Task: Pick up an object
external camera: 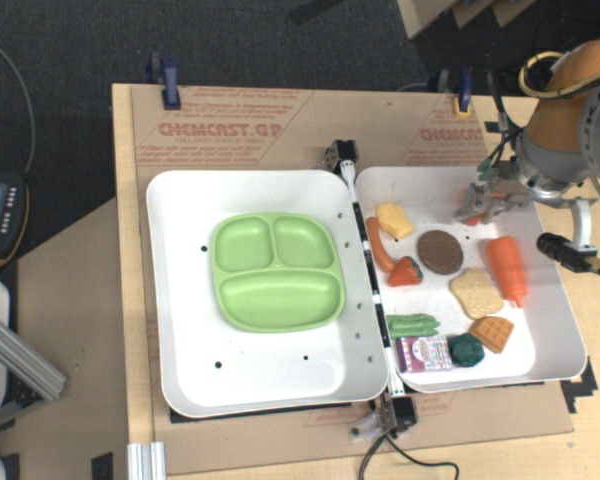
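Your gripper (483, 200) hangs over the far right part of the right bin (555, 363), its tip low over bare white floor. Whether it is apart or together cannot be told from this view, and nothing is visible clamped in it.

The task names no specific object, so treat all items in the right bin as candidates:

- carrot (507, 268), just near of the gripper, lying lengthwise;
- brown patty (441, 252), to the gripper's near left;
- yellow wedge (393, 221), further left;
- sausage (379, 244) and red pepper (405, 271), against the left wall;
- bread slice (477, 292) and waffle (492, 333), toward the near side;
- green beans (412, 323), purple carton (423, 353) and dark green piece (467, 350), along the near left.

The left bin (180, 298) holds 1 green divided plate (277, 271).

Faults to expect:

1. A straight descent from here probably meets bare floor, since no item appears to lie under the tip.
2. The carrot is rounded and may roll or squirt out if gripped off centre.
3. The patty and bread lie flat and offer little edge to grip.
4. Items near the wall are crowded, so 2 may be nudged together.
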{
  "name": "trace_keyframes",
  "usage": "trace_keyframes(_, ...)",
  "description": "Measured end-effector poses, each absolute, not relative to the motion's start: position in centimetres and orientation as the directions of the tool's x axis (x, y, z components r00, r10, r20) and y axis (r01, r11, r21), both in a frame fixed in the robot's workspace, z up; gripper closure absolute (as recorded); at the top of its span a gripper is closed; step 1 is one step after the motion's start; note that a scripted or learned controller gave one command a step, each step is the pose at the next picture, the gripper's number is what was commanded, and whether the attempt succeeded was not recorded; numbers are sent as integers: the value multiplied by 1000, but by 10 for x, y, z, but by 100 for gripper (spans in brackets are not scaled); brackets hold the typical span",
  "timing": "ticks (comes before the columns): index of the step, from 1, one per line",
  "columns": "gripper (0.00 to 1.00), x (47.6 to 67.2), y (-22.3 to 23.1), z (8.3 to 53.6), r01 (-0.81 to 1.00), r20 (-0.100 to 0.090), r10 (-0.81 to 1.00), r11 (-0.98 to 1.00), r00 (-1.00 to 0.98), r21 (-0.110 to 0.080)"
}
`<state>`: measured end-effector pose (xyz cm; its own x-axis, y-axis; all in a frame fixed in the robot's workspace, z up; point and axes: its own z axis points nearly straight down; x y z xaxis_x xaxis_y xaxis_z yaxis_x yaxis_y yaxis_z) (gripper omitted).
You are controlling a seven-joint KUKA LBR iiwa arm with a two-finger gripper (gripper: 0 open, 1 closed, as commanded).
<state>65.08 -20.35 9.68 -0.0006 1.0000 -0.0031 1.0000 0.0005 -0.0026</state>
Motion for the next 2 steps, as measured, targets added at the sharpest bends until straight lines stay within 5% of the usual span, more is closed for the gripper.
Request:
trace_keyframes(1, 100, 618, -146, 158, 1000, 2, 1000, 3, -3, -1)
trace_keyframes(2, 100, 614, -74, 224, 1000, 0, 1000, 8, -8, 9)
